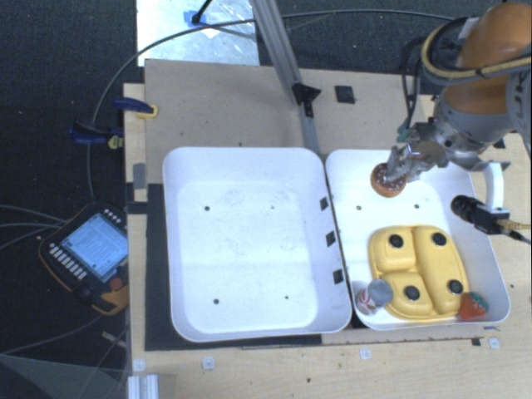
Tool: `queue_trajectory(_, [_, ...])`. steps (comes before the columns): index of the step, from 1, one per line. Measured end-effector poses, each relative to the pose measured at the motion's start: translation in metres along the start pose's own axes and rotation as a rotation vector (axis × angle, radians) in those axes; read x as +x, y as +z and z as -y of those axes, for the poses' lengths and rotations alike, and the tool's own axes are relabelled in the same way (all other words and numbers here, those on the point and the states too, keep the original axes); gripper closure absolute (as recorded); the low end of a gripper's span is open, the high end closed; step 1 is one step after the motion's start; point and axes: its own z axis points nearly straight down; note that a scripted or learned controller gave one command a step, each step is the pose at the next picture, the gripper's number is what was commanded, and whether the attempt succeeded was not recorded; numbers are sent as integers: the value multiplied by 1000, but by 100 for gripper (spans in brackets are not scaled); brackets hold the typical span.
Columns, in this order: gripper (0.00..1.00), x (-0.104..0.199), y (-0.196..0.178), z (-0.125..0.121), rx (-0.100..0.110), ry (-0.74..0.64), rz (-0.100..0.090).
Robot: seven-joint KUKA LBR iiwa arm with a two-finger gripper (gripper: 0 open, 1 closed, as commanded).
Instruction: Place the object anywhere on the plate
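A small brown doughnut-shaped object [385,183] lies on the floor of the right bin [349,198], near its far edge. My gripper [402,169] is directly over the object's right side and covers part of it. The yellow sectioned plate [391,260] rests in the near half of the same bin, well apart from the brown object. The arm's orange band [490,44] rises at the upper right.
A small grey-capped can [374,294] sits at the plate's near left corner. A red strawberry-like item [474,306] is at its near right corner. The left bin [245,239] adjoins on the left. A slanted metal pole [283,48] stands behind the bins.
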Motion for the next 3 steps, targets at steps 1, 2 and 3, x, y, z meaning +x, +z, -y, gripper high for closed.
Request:
queue_trajectory(1, [100,58,16,6,2,1,0])
queue_trajectory(2, [100,113,12,9,1,0,0])
queue_trajectory(3, [100,164,11,17,2,0,-1])
